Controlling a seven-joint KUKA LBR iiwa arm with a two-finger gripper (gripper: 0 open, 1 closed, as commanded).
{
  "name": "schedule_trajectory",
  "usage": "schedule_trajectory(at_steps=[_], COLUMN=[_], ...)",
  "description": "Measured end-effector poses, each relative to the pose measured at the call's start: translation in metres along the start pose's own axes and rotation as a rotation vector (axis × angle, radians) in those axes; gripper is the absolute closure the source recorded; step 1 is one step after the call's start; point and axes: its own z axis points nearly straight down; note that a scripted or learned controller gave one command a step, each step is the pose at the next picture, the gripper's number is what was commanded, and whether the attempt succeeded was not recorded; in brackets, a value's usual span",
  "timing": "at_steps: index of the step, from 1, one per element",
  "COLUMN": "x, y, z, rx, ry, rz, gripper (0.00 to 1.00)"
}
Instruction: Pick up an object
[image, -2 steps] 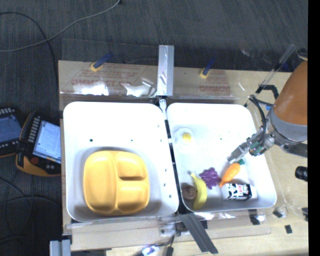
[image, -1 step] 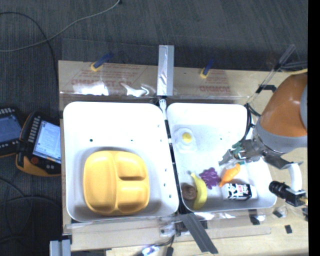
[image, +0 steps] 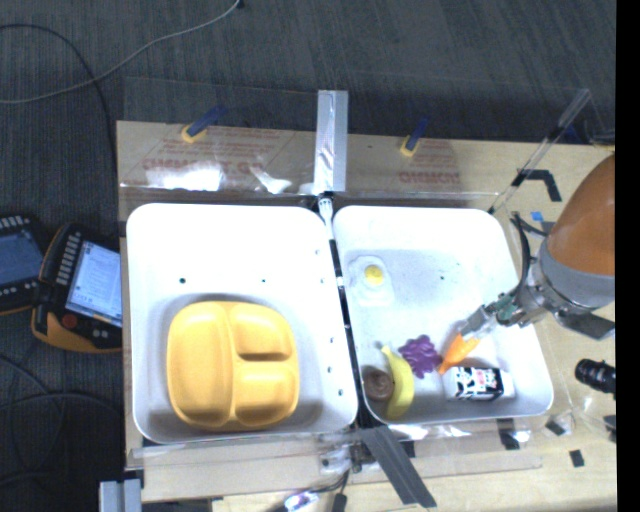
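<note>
The right bin (image: 440, 235) holds several small toys. An orange carrot (image: 456, 348) lies near its front right, and my gripper (image: 473, 326) hangs right at the carrot's upper end, touching or nearly touching it. A purple grape bunch (image: 420, 352) lies just left of the carrot. A black-and-white milk carton (image: 476, 382) lies on its side just in front of it. A yellow banana (image: 399, 384) and a brown round piece (image: 376, 381) lie at the front left of this bin. A fried egg (image: 373, 273) rests further back.
The left bin (image: 200, 240) holds a yellow divided plate (image: 233, 362) at its front. The ridge (image: 338, 300) where the two bins meet runs down the middle. My arm's orange band (image: 590, 225) hangs over the right bin's right wall. A handheld controller (image: 75, 290) lies off the bench at left.
</note>
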Motion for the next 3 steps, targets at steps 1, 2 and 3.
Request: schedule_trajectory(at_steps=[1,2,3], x=[0.0,0.0001,0.0002], y=[0.0,0.0008,0.0007], z=[0.0,-0.0086,-0.0086], rx=[0.0,0.001,0.001], ry=[0.0,-0.001,-0.001], rz=[0.0,-0.001,-0.001], gripper=[0.0,1.0,0.0])
